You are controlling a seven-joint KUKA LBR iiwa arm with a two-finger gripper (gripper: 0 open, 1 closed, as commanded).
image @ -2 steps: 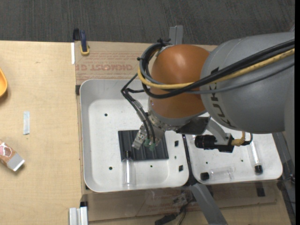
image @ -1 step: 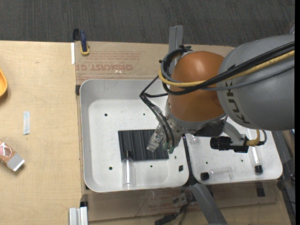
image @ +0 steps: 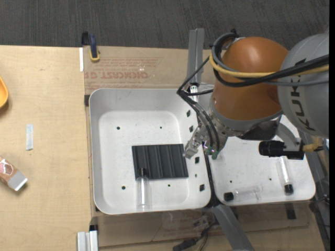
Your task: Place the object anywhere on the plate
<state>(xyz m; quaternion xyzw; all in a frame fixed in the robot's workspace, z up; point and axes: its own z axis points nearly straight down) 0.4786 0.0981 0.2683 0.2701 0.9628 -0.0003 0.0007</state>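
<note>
From my seat the bench reads evenly lit, bright and overhead. The left bin (image: 104,140) is nearly washed out, its white floor losing texture, and the right bin (image: 261,184) is much the same. The orange band (image: 248,72) carries a soft sheen on top. Shadows are faint (darkest under the arm). Focus is slightly soft throughout, and small parts look grainy.

A dark ribbed rectangular plate (image: 159,161) lies in the left shallow white bin (image: 104,140), a clear plastic tube (image: 142,191) touching its near left corner. The grey arm's hand (image: 198,146) hangs over the plate's right edge. Another clear tube (image: 285,174) lies in the right bin (image: 251,184).
</note>
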